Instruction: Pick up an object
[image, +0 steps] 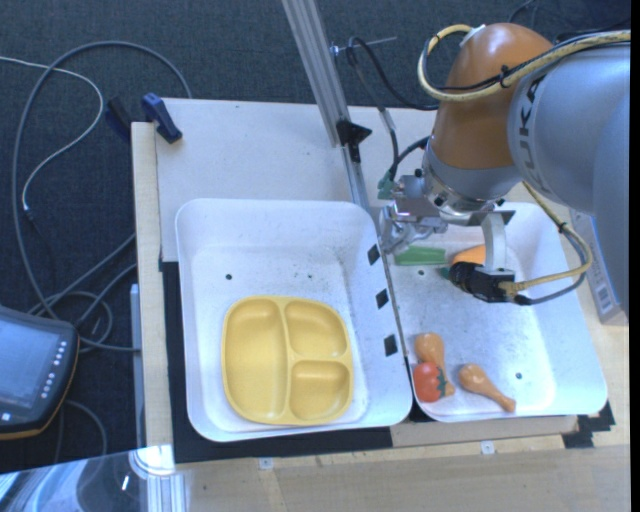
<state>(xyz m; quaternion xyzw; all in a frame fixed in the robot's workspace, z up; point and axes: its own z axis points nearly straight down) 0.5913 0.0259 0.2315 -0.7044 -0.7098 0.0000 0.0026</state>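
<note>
Gripper: we see the two-finger gripper (400, 228) low in the right white bin (570, 330), above a green stick-shaped toy (420, 257); whether it grips we cannot tell.
Handling: light, stiff, smooth plastic (probably); we would pinch mid-length.
Count: two tan drumstick toys (486, 388), one red tomato toy (428, 381), one yellow divided plate (288, 358).

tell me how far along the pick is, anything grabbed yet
Nothing looks lifted yet. The gripper is low in the right bin, over a green piece by the divider; whether it grips it is unclear. The tomato and two drumsticks lie untouched. Grasp and lift remain.
</note>
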